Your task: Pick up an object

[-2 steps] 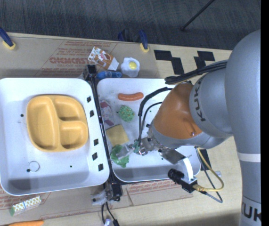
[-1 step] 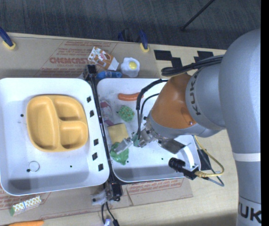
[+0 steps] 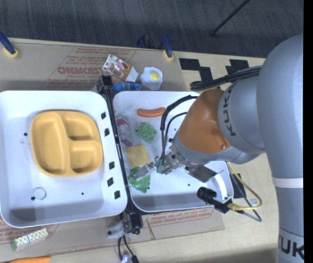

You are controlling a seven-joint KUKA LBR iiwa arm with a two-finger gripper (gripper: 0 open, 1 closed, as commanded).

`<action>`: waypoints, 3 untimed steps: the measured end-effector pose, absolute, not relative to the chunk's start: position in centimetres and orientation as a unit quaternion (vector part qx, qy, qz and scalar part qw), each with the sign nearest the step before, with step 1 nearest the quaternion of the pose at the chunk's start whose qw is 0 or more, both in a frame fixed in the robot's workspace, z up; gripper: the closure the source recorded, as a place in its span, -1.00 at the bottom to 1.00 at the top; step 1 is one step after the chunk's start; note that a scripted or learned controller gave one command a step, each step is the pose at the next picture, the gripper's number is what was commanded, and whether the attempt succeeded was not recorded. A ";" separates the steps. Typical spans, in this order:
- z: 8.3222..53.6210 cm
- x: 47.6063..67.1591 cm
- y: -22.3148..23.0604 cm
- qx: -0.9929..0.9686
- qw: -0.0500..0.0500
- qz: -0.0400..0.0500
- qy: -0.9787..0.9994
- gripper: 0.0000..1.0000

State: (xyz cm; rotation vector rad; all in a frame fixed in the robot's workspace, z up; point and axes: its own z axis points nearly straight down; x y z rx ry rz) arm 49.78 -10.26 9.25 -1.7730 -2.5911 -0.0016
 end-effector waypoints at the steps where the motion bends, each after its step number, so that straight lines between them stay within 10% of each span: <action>1: 9.3 50.6 -9.8 -0.431 -0.002 0.000 -0.903 -1.00; 2: 10.2 47.6 -9.8 -0.347 0.002 0.000 -0.938 -1.00; 3: 9.2 48.9 -9.4 -0.207 0.000 0.000 -0.978 -1.00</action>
